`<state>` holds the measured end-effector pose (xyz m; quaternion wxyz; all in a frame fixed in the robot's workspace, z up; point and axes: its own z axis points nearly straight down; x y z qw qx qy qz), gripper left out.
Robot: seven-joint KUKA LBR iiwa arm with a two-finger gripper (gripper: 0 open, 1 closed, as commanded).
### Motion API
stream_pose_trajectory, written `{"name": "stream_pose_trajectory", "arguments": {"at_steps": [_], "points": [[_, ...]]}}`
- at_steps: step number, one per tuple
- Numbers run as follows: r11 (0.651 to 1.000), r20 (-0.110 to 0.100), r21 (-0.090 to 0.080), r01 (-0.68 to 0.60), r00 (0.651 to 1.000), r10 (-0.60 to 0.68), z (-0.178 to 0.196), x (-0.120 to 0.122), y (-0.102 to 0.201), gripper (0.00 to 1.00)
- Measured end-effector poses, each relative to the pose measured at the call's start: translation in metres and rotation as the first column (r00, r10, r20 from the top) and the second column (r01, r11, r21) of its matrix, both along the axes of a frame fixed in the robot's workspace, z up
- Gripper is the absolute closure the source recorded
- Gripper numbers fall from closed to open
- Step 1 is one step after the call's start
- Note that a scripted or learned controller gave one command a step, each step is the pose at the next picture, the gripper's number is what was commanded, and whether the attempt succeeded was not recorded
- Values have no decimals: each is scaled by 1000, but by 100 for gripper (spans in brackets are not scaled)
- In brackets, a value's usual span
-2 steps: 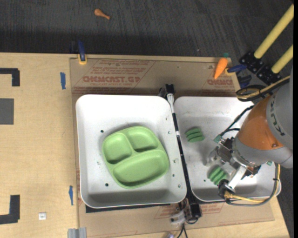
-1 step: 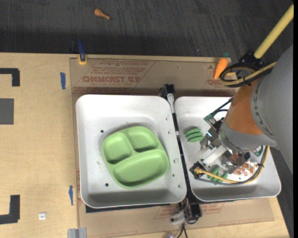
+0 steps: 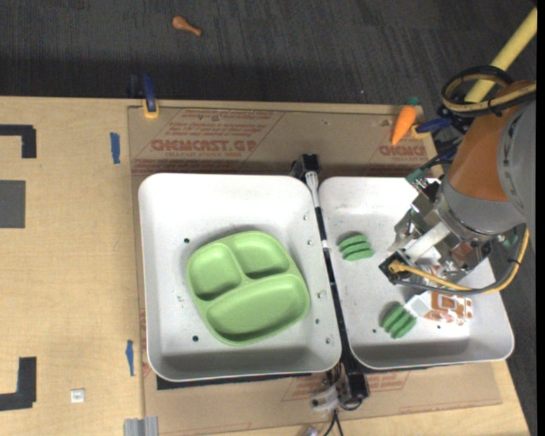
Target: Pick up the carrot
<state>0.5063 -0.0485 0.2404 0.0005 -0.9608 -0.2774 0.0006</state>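
The carrot [image 3: 406, 122], small and orange with a green top, lies on the bench behind the right bin [image 3: 366, 192], outside it and near its far edge. My gripper [image 3: 423, 255] hangs low over the middle of the right bin, well in front of the carrot and apart from it. The wrist and its fittings cover the gripper's tip, and I see nothing held.
Two green ridged pieces [image 3: 355, 247] [image 3: 397, 321] and a white and brown-red striped item [image 3: 447, 308] lie in the right bin. A green divided plate [image 3: 247, 285] sits in the left bin [image 3: 170, 255]. A small orange object [image 3: 186, 25] lies on the dark floor beyond the bench.
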Motion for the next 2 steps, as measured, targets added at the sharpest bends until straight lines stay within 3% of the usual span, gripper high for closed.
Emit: {"name": "stream_pose_trajectory", "arguments": {"at_steps": [1,2], "points": [[995,-3,1,95,995,-95,-56,-1,-23,0],[999,-2,2,-46,999,46,-122,-28,-62,0]]}}
